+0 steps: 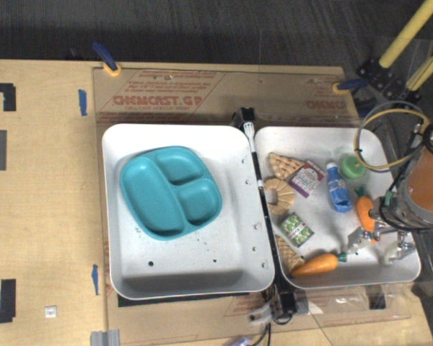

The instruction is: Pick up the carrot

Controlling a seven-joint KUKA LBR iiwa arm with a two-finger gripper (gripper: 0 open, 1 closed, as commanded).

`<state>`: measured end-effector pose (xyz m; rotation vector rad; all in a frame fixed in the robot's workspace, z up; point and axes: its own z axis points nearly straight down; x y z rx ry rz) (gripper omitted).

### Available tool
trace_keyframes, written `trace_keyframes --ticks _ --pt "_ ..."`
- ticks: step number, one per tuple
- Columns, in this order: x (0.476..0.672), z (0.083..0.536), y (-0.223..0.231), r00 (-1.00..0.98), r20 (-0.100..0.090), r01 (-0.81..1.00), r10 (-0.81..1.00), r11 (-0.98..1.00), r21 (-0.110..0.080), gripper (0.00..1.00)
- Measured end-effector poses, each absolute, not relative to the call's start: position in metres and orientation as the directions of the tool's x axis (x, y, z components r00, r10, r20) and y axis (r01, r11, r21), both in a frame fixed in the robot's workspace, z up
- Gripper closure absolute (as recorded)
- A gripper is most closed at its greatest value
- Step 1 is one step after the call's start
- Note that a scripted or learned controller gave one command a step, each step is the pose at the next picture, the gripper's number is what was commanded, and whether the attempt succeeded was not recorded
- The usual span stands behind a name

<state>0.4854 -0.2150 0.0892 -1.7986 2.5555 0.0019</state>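
The right bin (408, 269) holds the carrot (316, 264), lying near its front wall beside a green packet (296, 229). The gripper (379, 238) hovers right of it, fingers apart and empty: the approach step. Next it likely must shift left and descend over the carrot.

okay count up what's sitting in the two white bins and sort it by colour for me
Teal: 1, the divided plate
Orange: 2, carrot and a smaller orange piece
Blue: 1, bottle
Green: 2, cup, packet
Purple: 1, packet
Tan: 3, waffle-like pieces
Total: 10
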Motion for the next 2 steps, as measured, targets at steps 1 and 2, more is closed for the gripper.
trace_keyframes --ticks 1,2 --pt "0.483 0.089 -0.221 -0.695 -0.007 -0.719 -0.719 0.695 -0.003 0.00" --pt "0.555 0.089 -0.222 -0.839 -0.012 -0.544 -0.544 0.839 -0.008 0.00"
